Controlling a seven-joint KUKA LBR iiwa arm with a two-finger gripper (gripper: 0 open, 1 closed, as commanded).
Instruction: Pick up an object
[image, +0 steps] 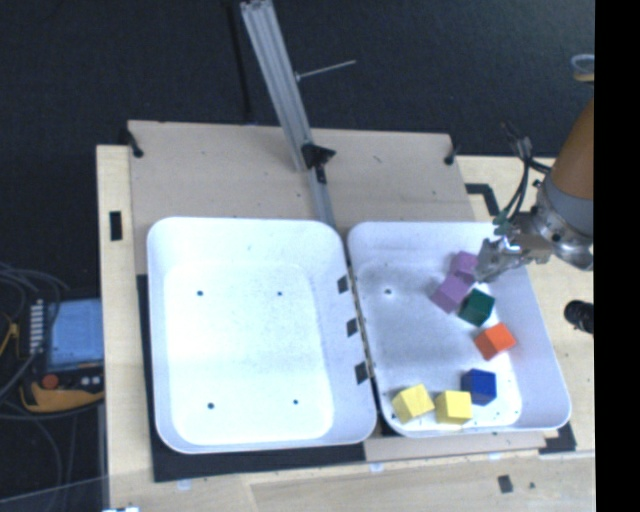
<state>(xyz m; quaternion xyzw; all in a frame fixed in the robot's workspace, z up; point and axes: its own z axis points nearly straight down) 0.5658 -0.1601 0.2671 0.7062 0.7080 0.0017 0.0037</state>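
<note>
Purple block (462, 265) sits clear of bin (400, 330) walls, gripper (493, 261) beside it.

The arm (572, 165) is cut off at the right, past its orange band. The gripper (493, 262) is blurred where it meets the upper purple block (462, 266), and whether the two touch cannot be told. The slanted metal post (285, 90) is cut off by the top edge. The blue box (75, 332) beside the bench (300, 488) is too blurred to be identified, and its cables (20, 285) are cut off by the left edge. The bench is cut off along the bottom edge.
</note>
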